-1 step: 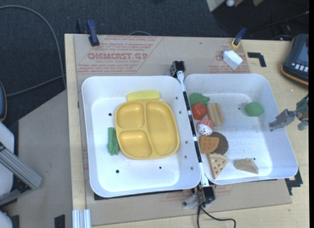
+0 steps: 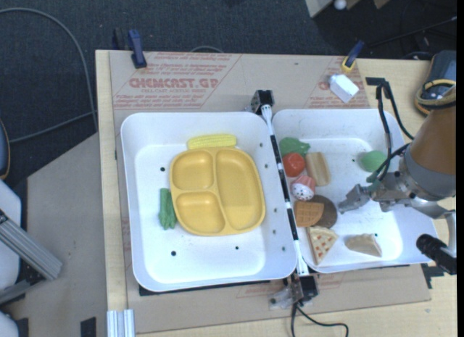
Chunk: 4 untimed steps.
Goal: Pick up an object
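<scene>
The right bin holds several toy foods. In a column along its left wall lie a green leafy piece, a red tomato, a tan bread stick, a white speckled egg, a brown round bun and a pizza slice. A tan wedge lies near the front wall and a green fruit sits to the right. My gripper is low over the bin's middle, just right of the brown bun and above the tan wedge.
The left bin holds a yellow divided plate, a corn cob behind it and a green pod to its left. A white block lies on the cardboard behind the right bin. Cables run over the right bin's far corner.
</scene>
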Tool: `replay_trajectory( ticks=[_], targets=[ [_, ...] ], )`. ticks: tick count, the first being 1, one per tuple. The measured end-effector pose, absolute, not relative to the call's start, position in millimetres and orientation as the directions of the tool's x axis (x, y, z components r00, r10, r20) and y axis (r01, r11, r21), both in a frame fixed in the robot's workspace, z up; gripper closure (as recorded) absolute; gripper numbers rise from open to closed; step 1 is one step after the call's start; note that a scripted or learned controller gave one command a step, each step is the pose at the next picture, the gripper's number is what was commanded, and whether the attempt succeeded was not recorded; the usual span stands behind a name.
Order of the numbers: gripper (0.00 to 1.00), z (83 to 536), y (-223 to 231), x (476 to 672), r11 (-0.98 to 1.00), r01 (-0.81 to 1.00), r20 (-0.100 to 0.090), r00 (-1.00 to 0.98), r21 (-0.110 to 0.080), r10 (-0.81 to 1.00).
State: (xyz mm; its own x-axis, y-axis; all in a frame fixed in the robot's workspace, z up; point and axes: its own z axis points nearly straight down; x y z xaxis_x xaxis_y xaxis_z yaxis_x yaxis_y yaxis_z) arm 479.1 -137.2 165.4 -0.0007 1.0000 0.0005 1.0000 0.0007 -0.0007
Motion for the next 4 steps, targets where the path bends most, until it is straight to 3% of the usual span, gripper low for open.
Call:
replay_trajectory(
  ticks=[1, 2, 3, 4],
  targets=[
    [0.0, 87, -116, 542.0, 0.001, 1.0, -0.002, -0.001, 0.007, 1.0],
    [0.0, 85, -91, 588.4, 0.001, 1.0, 0.0, -0.001, 0.0, 1.0],
    [0.0, 85, -92, 621.5, 0.001, 1.0, -0.001, -0.001, 0.001, 1.0],
    [0.0, 83, -103, 658.4, 0.0, 0.999, -0.008, 0.0, -0.039, 1.0]
  ],
)
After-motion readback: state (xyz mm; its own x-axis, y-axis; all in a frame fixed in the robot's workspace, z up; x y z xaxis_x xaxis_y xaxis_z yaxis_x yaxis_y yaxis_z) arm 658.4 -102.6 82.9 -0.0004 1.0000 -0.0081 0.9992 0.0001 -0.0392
